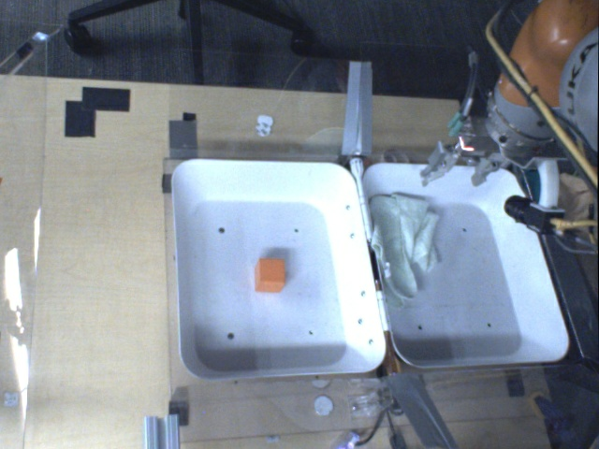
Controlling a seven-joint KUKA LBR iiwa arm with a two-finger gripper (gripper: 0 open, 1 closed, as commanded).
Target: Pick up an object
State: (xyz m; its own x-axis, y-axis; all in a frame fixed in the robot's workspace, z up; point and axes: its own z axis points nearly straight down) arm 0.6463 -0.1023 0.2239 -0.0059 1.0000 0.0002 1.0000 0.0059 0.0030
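Note:
A small orange cube (270, 275) lies near the middle of the left bin (201, 204). A crumpled pale green-grey cloth (404, 239) rests against the left wall of the right bin (524, 335). My gripper (461, 164) hovers over the back edge of the right bin, up and to the right of the cloth. Its two fingers are spread apart with nothing between them.
A metal divider post (357, 110) stands at the back between the two bins. Cables and the arm's orange band (552, 26) crowd the upper right. Black tape marks (94, 108) sit on the wooden bench at the left.

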